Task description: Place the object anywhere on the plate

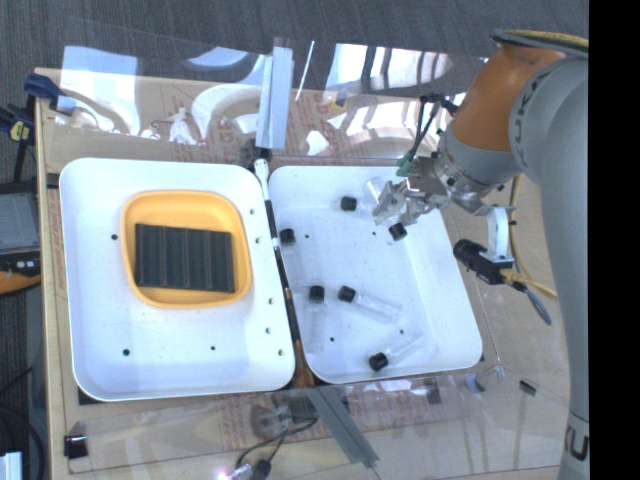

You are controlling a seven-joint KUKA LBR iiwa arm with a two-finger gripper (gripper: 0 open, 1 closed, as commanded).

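A: Item one — gripper. Location?

B: Over the right bin, upper part, near its far wall. A clear vial with a black cap sits just under the fingertips; whether it is between them or only below them, I cannot tell, nor whether the tool is released or clenched.

A: Item two — objects.

B: Capped vials, several, scattered in the right bin: one near the centre, one toward the near edge, plus loose black caps further up and left. All lie in that bin.

A: Item three — plate.

B: Yellow plate with a dark ribbed insert, resting in the left bin. Nothing from the right bin lies on it.

A: Step in hand?

B: Judged as the pick — not the transfer. Nothing has reached the plate.

A: Next move?

B: A firm hold on the vial first, then a lift clear of the divider between bins, and a carry left to release over the plate.
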